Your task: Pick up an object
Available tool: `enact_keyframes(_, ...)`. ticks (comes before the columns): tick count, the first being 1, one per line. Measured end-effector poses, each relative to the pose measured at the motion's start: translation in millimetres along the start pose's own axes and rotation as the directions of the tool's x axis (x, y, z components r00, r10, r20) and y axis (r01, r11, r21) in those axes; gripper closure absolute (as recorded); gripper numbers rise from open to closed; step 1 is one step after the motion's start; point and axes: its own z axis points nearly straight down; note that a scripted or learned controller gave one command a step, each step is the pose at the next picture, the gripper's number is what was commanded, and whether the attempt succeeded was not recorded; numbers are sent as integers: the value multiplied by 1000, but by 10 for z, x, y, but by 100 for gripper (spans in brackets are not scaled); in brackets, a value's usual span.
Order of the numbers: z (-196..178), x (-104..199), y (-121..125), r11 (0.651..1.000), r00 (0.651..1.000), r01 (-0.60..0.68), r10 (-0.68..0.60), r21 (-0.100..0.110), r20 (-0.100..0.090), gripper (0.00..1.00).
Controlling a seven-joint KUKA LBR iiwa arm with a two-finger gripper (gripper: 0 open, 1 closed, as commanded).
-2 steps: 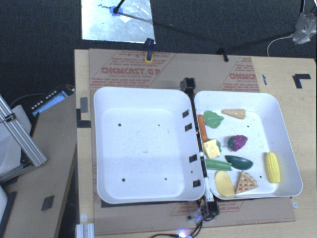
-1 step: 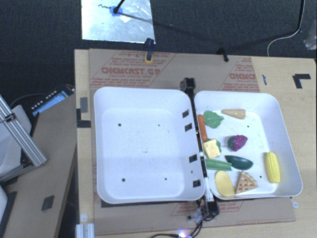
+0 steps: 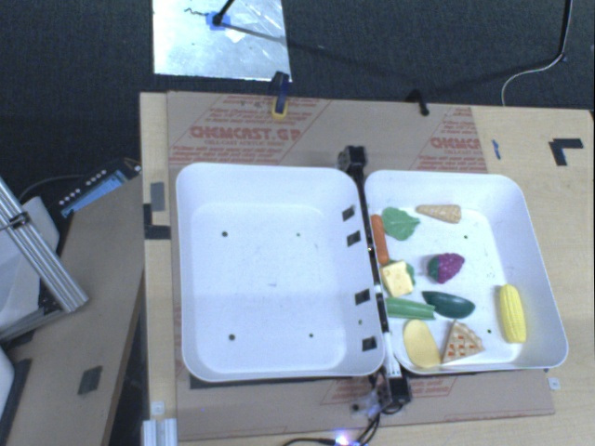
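Camera view: cardboard-topped bench, dark carpet around.

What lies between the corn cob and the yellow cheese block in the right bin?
In the camera view, the purple grape bunch lies between the cheese block and the corn cob.

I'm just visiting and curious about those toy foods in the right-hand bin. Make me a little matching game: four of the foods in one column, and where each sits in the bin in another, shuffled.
Things:
1. corn cob
2. purple grapes
3. carrot
4. pizza slice

Places in the right bin:
A. along the left wall, beside the divider
B. near the front edge, beside the yellow oval piece
C. by the right wall, lying lengthwise
D. about the middle of the bin

Pairs: 1-C, 2-D, 3-A, 4-B
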Motion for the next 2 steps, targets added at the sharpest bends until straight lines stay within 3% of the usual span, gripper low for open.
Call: enact_keyframes(2, -168, 3, 3, 1000, 1000, 0, 0, 6, -1, 100)
